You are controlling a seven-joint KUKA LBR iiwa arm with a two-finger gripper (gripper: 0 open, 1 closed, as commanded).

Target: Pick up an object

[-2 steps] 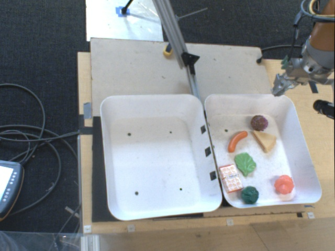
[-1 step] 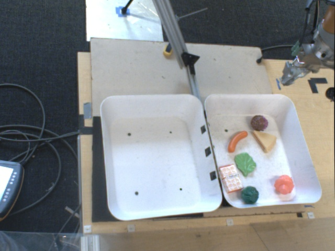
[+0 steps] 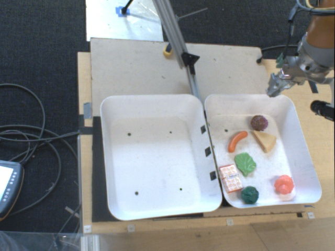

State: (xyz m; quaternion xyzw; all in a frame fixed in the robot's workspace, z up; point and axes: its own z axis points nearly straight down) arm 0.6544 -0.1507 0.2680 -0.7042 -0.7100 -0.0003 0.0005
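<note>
Right bin (image 3: 301, 140), on the worktop (image 3: 136, 67): dark purple ball (image 3: 259, 122) at the far side; cheese wedge (image 3: 265, 140) just beside it; orange sausage (image 3: 237, 140); green leaf (image 3: 245, 163); small printed carton (image 3: 230, 178); dark green broccoli piece (image 3: 249, 194); red-orange tomato-like piece (image 3: 283, 185) at the near right. Left bin (image 3: 110, 140) beside it. Gripper (image 3: 275, 87): above the right bin's far rim, apart from all items; cannot tell whether spread or pressed together.

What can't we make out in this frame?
- Gripper in the camera view: too small and blurred above the right bin's far rim to read its finger state.
- Arm: cut off by the top and right edges.
- Small carton: print too small to read.
- Tablet: cut off by the left edge.
</note>
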